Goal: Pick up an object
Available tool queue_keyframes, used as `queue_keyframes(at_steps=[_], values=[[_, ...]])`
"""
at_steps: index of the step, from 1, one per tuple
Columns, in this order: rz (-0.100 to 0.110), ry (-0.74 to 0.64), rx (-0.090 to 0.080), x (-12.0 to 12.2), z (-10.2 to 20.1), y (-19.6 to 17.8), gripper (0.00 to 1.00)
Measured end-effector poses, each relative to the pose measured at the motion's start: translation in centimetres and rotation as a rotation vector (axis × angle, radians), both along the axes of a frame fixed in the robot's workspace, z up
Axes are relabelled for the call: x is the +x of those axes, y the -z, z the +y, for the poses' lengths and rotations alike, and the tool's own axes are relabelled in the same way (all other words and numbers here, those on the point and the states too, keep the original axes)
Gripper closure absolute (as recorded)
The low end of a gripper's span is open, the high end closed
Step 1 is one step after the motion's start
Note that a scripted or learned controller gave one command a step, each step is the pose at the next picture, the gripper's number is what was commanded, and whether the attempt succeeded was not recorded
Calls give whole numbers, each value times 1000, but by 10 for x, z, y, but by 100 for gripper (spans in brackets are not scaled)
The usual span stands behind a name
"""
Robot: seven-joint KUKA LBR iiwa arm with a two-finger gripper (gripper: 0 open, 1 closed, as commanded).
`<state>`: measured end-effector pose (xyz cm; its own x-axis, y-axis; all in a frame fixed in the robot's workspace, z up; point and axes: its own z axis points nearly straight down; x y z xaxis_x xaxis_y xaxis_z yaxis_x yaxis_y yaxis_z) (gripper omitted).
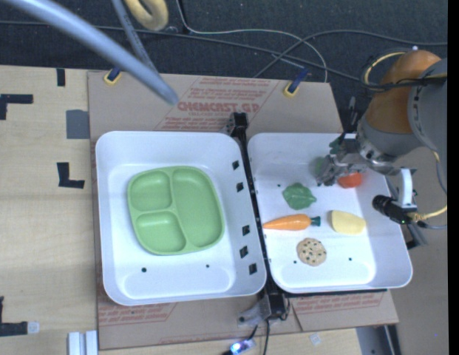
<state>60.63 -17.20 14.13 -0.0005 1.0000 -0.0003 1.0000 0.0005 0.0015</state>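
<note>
Camera view: the gripper (334, 170) sits low in the right bin (392, 276), touching a red object (350, 180), apparently seeking it; whether it grasps, I cannot tell.

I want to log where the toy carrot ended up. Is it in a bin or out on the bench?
In a bin. The carrot lies on its side inside the right bin, between the green leaf and cookie.

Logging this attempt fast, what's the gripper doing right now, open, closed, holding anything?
Gripper: low in the right bin beside the red object; open or closed cannot be told.
</note>
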Motion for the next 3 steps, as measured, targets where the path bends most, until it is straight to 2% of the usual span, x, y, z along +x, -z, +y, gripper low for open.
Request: queue_keyframes(at_steps=[2,3], values=[[-3,-1,-1,0,-9,-94,100],[3,-5,1,4,47,-81,100]])
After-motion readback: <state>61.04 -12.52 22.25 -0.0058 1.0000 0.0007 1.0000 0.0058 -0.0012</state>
